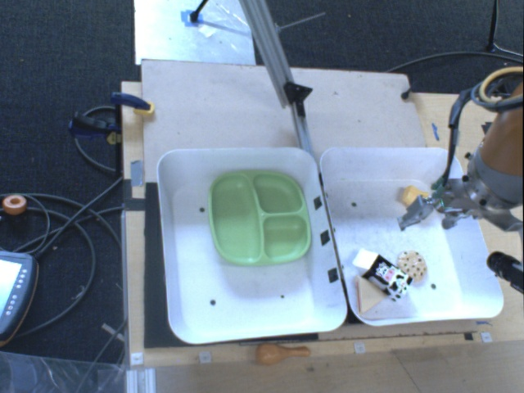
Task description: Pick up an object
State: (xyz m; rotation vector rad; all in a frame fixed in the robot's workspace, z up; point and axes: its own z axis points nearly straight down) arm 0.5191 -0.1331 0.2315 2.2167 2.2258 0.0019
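In the right bin [360,170] a small yellow block [408,194] lies near the middle, close to the gripper [419,212], which hovers just below and right of it. At the bin's front lie a black-and-white cow-patterned carton [385,275], a round cookie [412,265] and a tan triangular wedge [370,295], all well apart from the gripper. The arm [499,154] enters from the right. Nothing shows between the fingers.
The left bin [176,244] holds a green divided plate [259,218]. A metal pole [270,39] slants down from the top to the bins' junction. A wooden piece [281,352] lies on the bench front. Cables [90,129] and a pendant [12,289] sit at the left.
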